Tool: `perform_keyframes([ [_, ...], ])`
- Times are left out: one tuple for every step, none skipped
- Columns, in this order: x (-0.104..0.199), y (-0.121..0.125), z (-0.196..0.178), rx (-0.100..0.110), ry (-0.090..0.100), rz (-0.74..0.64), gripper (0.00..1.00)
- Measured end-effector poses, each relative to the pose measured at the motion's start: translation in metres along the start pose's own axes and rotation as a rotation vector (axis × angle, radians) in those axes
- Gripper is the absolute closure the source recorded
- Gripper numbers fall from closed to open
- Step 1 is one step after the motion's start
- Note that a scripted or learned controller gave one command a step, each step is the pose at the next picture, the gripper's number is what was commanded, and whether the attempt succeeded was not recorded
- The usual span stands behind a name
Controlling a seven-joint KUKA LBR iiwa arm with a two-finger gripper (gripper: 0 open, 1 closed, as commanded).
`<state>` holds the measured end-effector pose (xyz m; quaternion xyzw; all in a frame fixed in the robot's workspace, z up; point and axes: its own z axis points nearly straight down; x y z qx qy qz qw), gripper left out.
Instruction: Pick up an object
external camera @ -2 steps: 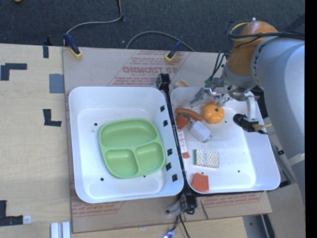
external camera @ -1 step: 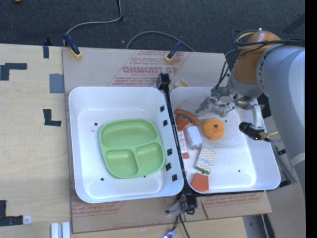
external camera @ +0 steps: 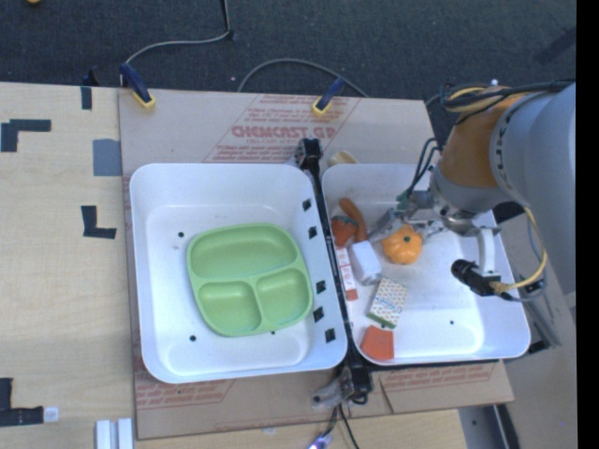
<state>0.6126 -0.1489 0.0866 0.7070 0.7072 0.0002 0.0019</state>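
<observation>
The right bin [external camera: 487,330] holds several small items. A small orange pumpkin-like fruit [external camera: 402,247] lies near its middle. To its left are an orange carrot-like piece [external camera: 350,217], a white block [external camera: 364,262] and a red-and-white strip [external camera: 347,275]. A speckled packet [external camera: 387,301] and a red-orange wedge [external camera: 378,343] lie nearer the front. My gripper [external camera: 404,215] hangs low over the bin, just above and behind the orange fruit, close to it. Nothing shows as held.
The left bin [external camera: 154,251] carries a green divided plate [external camera: 250,279]. The grey arm with its orange band [external camera: 473,148] covers the right bin's back right part. A black cable fitting [external camera: 471,275] hangs over that bin's right side. Clamps hold the cardboard sheet [external camera: 271,129] under both bins.
</observation>
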Motion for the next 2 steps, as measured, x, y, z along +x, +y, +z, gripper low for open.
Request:
perform_keyframes([
  [0.0425, -0.0217, 0.0001, -0.001, 0.001, -0.001, 0.0],
  [0.0427, -0.0216, -0.0091, 0.0, 0.001, -0.002, 1.0],
])
